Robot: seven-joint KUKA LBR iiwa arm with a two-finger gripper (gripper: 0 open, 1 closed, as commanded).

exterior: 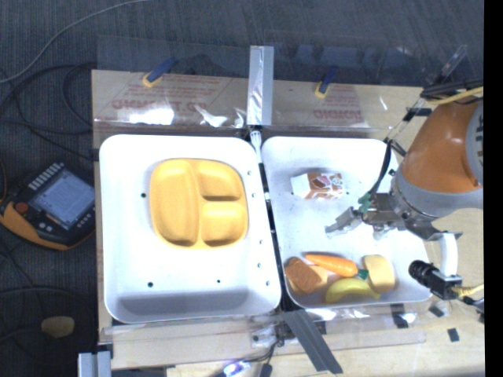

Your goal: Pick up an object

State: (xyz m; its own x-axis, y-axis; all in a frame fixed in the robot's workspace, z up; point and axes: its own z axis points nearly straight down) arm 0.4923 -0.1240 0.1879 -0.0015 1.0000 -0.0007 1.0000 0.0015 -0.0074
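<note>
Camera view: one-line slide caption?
KUKA gripper hovers open in the right bin above toy food; yellow tray sits in the left bin.

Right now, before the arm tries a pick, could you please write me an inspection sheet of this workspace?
Surface: two white bins side by side, left bin and right bin, on a bench.
Job's things: in the right bin, a small packet near the back; a carrot, a bread roll, a yellow fruit and a pale yellow block clustered at the front.
Clutter: a yellow divided tray in the left bin.
Grippers: gripper above bare bin floor, holding nothing.
Cables: a thin white cable on the floor; dark cables at left.
Surroundings: a handheld control pendant on dark carpet.
</note>
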